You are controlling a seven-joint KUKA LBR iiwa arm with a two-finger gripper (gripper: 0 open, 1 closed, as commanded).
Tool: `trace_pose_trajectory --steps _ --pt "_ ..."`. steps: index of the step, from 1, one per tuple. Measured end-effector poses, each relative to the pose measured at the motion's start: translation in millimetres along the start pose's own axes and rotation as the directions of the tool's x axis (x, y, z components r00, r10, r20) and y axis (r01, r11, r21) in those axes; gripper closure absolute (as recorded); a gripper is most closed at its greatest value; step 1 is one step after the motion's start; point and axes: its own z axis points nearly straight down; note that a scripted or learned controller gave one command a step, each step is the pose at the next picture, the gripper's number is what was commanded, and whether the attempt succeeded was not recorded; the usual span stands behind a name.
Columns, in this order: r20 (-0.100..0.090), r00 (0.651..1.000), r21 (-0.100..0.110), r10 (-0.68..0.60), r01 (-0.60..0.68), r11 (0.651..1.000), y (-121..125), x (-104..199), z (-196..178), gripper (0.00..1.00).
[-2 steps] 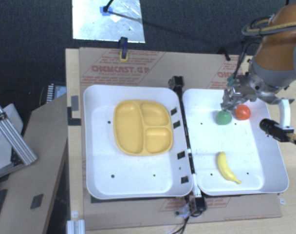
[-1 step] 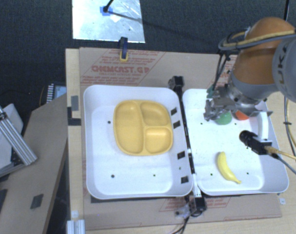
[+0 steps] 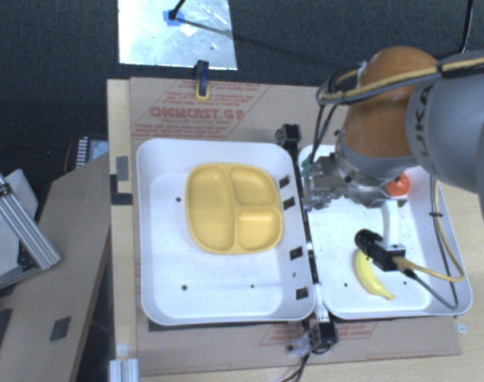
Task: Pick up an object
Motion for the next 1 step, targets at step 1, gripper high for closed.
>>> trace_pose_trajectory --steps 1 --pt "0.0 1.0 0.0 0.001 -0.001 1.0 -14.6 46.4 11.9 1.0"
